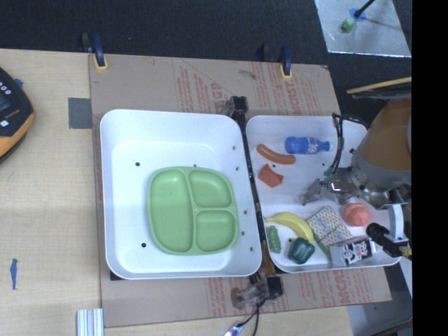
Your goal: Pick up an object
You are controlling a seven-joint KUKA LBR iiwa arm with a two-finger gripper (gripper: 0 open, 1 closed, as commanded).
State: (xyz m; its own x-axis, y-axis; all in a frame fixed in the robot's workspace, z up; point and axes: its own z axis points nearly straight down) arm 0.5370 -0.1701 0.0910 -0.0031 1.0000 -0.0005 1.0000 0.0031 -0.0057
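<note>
A: Table (49,208) surroundings, logged. Brown cardboard sheet (210,82) lies under both bins, fixed at its far edge by two blue-and-yellow clamps (99,53), one near each far corner.

B: Left edge?

A: Yellow-and-black device (10,117) at the table's left edge, partly cut off. Grey tape square (79,112) just beside the cardboard's left edge. Small blue mark (13,273) near the front left.

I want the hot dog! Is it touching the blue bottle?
Apart. The camera view shows bare white bin floor between the hot dog and the blue bottle, which lies up and to its right.
</note>
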